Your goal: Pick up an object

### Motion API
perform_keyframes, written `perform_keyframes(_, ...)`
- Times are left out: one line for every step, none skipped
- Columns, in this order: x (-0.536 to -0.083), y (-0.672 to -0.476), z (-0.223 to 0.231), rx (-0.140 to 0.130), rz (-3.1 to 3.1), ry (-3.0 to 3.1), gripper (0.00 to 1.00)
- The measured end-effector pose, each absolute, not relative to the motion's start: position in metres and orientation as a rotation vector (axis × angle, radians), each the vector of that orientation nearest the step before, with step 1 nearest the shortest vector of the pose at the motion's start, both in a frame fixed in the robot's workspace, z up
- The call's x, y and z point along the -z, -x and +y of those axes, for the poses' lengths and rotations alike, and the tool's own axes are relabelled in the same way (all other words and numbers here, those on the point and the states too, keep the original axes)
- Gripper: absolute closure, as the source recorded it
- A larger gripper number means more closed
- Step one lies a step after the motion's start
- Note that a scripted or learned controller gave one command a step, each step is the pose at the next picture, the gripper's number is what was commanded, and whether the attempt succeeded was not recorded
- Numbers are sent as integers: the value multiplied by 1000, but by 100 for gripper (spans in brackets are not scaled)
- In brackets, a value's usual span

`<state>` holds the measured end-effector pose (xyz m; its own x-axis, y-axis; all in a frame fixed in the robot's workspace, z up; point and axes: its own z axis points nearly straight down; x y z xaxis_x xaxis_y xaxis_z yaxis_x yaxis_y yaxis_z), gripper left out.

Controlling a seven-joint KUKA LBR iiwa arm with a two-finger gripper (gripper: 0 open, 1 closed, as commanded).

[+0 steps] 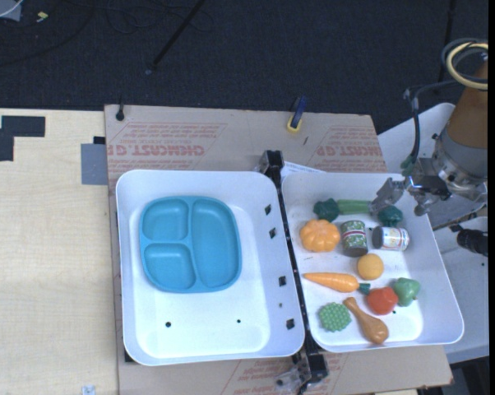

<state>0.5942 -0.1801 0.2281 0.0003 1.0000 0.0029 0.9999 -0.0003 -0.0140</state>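
The right bin [445, 303] holds several toy foods: an orange pumpkin [320, 235], a carrot [334, 281], a yellow ball [370, 266], a red tomato [381, 300], a green pepper [406, 289], a bumpy green piece [335, 317] and a drumstick [367, 322]. Two small cans [353, 238] [390, 238] lie near the middle, and a long green vegetable [340, 208] lies near the far edge. My gripper [406, 196] hovers over the bin's far right corner, just above a dark teal piece [389, 216]. Its fingers are spread open with nothing between them.
A blue divided plate [189, 243] lies in the left bin [149, 336]. A black divider [284, 253] runs between the bins. A blue-and-yellow clamp [296, 114] sits on the cardboard behind them. Cables hang beside the arm at the right.
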Motion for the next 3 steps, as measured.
perform_keyframes(-235,-596,-180,-2,-2221,2219,0)
perform_keyframes(-177,-599,-171,-7,-2217,2213,0)
perform_keyframes(-125,-589,-166,-6,-2220,2215,0)
